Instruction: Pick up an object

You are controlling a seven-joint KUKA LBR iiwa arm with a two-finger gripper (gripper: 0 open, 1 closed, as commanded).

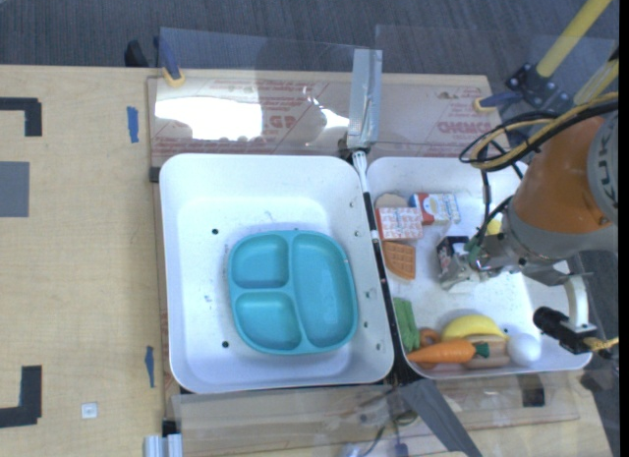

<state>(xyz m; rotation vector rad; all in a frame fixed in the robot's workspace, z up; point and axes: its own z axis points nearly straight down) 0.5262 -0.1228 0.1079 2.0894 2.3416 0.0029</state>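
I have the gripper [454, 260] down inside the right bin [511, 293], low over its floor near the middle, but nothing is lifted yet, so the pick is all ahead. I cannot tell the claw's state from here. The candidates lie close: 1 banana [474, 326] and 1 carrot [442, 352] at the front wall, cartons [401, 221] just behind. The teal plate [292, 290] sits alone in the left bin [187, 249].
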